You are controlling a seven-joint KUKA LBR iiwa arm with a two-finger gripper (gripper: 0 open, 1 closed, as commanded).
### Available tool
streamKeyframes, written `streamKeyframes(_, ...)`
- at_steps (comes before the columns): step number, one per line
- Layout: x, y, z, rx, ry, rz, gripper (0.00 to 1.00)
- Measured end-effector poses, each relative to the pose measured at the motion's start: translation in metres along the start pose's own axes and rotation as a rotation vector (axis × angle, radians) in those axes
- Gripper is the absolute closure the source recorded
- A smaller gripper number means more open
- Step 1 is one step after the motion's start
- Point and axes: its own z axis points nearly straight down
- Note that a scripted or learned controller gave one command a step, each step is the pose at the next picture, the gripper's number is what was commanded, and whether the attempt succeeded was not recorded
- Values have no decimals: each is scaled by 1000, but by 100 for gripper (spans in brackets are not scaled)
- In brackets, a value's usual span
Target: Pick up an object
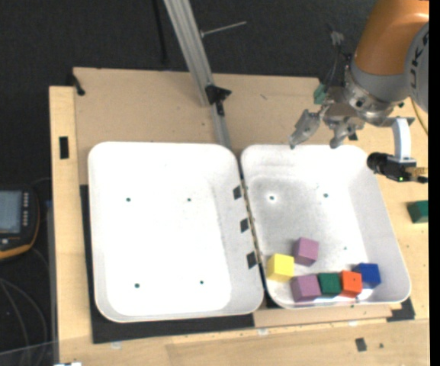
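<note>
Several small blocks lie at the near end of the right bin [372, 204]: a purple one [306, 250], a yellow one [281, 266], a second purple one [306, 287], a green one [329, 284], an orange one [351, 282] and a blue one [368, 274]. My gripper [316, 135] hangs above the far rim of the right bin, well away from the blocks. Its two fingers are spread apart, open, with nothing between them.
The left bin [166, 227] sits beside the right one. A slanted metal pole [193, 48] rises behind the bins. A green object [419, 211] lies on the bench to the right, and a small screen device [2, 216] sits at far left.
</note>
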Motion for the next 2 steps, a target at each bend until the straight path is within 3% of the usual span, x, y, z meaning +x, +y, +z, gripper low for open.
streamKeyframes(1,-1,-28,-93,-10,0,1,0)
streamKeyframes(2,-20,-13,-144,-8,0,4,0)
